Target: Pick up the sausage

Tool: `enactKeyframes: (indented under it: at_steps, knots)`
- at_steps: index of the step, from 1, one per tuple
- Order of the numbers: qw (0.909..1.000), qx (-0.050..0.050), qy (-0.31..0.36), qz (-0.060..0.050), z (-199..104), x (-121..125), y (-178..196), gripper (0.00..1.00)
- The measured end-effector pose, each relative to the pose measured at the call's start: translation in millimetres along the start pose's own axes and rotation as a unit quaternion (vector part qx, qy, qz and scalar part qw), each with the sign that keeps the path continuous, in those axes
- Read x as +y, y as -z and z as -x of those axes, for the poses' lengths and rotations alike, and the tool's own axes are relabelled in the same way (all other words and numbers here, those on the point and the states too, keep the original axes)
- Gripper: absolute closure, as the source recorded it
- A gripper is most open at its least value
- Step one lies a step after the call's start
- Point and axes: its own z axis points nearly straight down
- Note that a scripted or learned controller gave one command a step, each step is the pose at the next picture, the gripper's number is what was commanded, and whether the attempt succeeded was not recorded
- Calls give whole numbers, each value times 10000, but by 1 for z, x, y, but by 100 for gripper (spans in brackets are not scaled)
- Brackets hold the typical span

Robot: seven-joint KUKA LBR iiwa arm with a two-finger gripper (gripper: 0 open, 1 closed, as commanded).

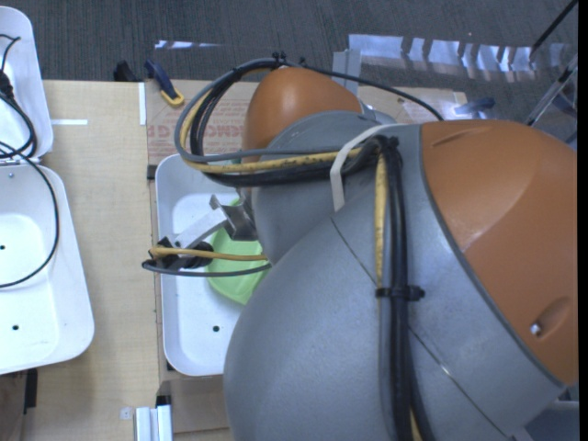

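Camera view: reaching step, with gripper (pixel 228 214) low over a green object (pixel 234 278) by the bin's (pixel 175 338) left wall, opening impossible to tell, sausage hidden under the arm (pixel 367 320); next, locating and closing on it

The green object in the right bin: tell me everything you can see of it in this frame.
The green object is pale lime green, smooth and rounded, plastic-looking. It lies in the right-hand white bin, near the middle. The grey arm covers its right part, so its full shape and identity cannot be told. A yellow and black cable loop crosses in front of its upper edge; whether they touch cannot be told.
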Motion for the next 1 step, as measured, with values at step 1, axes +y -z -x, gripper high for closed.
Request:
enactKeyframes:
  at_steps: [1]
  knots:
    - [9991,8,-417,-2,3,-1,7,0]
